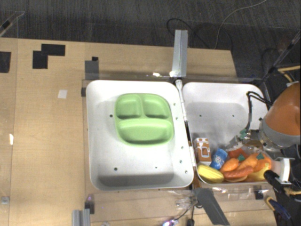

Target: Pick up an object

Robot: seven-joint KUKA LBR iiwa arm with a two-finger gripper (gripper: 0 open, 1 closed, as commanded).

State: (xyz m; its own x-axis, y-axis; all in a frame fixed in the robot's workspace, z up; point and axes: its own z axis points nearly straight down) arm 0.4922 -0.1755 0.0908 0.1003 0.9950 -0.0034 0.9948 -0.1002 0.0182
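Wooden tabletop [42, 140] bearing two shallow white bins; left bin [101, 173] holding green compartmented plastic tray [142, 117]; right bin [216, 107] holding heaped toy foods [235, 166] in its near corner, yellow banana-shaped piece [210, 173] lying crosswise; grey arm's jaws [249, 138] just above-right of heap, opening indiscernible.

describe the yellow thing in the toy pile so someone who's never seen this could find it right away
Start at the right white bin, the one without the green divided plate. Its toys are heaped along the near edge; go to the left end of that heap. The banana lies there, a plain yellow curved piece below the small brown and white carton, while its neighbours to the right are orange and blue.
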